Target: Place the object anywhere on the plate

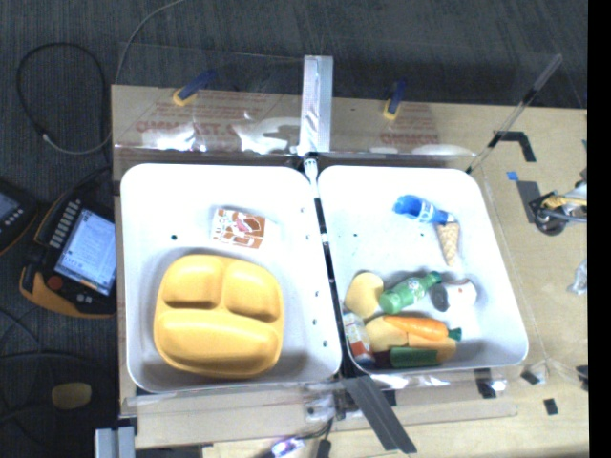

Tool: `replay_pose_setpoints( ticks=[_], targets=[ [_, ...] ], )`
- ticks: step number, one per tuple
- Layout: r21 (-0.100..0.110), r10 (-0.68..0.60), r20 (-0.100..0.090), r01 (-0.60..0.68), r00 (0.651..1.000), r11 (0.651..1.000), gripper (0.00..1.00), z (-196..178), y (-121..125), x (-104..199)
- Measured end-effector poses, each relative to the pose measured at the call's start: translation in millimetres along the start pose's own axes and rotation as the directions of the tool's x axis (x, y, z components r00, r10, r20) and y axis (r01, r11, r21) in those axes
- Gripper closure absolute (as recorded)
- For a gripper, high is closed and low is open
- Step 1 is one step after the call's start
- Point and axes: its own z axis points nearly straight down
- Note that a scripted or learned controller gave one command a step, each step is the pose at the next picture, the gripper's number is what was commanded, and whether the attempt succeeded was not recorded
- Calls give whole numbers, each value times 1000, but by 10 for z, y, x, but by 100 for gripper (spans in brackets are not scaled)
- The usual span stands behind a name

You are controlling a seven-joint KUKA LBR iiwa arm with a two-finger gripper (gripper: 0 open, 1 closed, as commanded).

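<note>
Plate (219,315) in left bin (143,198)

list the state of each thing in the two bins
plate: upright in left bin, nothing on it
packet: flat, behind the plate, apart from it
blue bottle: on its side, right bin
cone: lying down
green bottle: lying on the pile
carrot: lying on the pile

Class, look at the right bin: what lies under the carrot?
The carrot rests on a pale yellow item and a dark green item. The bin floor beneath the pile is covered.
</note>
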Motion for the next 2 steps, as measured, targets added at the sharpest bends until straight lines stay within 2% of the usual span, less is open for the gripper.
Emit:
replay_pose_setpoints(
  ticks=[1, 2],
  targets=[
    [-1, -1, 6, 1, 1000, 1000, 100, -81, 3, -2],
    [-2, -1, -1, 1, 1000, 1000, 100, -646, -94, 21]
  ],
)
